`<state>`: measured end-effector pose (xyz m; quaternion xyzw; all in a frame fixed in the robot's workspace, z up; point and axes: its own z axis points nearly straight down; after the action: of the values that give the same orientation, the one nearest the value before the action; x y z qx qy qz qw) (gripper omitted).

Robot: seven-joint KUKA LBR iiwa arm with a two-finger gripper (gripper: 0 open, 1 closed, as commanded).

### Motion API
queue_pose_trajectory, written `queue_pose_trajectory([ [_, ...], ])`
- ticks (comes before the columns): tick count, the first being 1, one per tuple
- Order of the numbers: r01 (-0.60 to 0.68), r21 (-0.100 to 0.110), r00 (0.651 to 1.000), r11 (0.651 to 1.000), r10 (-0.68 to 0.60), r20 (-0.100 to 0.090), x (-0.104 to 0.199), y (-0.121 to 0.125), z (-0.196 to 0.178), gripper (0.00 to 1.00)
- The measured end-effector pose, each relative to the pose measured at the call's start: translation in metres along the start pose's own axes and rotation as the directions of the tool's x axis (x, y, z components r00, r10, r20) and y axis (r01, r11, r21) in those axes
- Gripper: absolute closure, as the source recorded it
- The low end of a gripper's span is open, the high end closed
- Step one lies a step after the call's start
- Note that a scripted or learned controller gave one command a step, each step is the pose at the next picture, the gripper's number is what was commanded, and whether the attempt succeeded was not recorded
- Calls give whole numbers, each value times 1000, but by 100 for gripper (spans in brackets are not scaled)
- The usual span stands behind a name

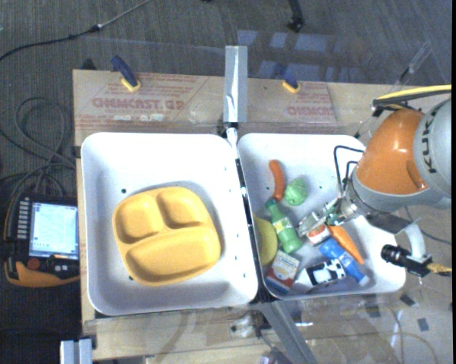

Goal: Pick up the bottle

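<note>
Both white bins (pixel 99 226) look like smooth plastic; the yellow tray (pixel 167 233) (in the left bin) looks matt, the green bottle (pixel 283 226) glossy.

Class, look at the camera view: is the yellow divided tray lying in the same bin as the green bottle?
No. The yellow tray lies in the left bin, while the green bottle lies in the right bin.

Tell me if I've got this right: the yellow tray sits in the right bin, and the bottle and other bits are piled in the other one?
Not quite. The camera view shows the yellow tray in the left bin; the green bottle and other bits are piled in the right bin.
</note>
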<state>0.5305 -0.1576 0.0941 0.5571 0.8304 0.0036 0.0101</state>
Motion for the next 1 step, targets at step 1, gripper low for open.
queue_pose_trajectory([
  [1, -4, 3, 1000, 1000, 4, 6, -3, -3, 2, 0],
])
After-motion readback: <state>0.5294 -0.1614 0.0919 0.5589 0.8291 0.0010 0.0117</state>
